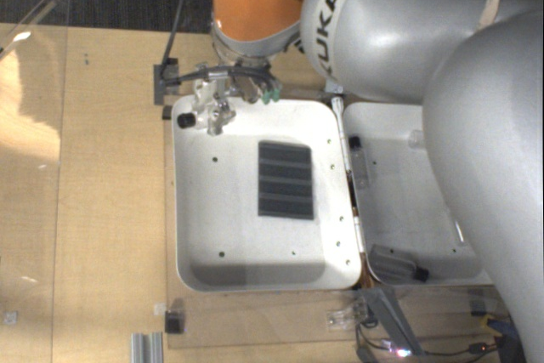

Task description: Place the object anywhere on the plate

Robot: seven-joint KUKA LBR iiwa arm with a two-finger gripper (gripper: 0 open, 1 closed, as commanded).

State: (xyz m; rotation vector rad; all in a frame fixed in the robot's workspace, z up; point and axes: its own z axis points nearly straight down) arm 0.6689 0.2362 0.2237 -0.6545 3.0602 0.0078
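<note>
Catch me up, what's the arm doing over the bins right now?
The KUKA arm reaches in from the right, and its gripper sits over the far-left corner of the left bin. A dark ribbed rectangular plate lies flat near the middle of that bin. I can't make out any object between the fingers, so no sign yet of anything placed on the plate. The right bin is largely hidden by the arm.

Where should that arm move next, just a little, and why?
Probably slide the gripper toward the dark ribbed rectangular plate in the left white bin: it hangs over that bin's far corner, off the plate. Whether it carries anything is unclear.
</note>
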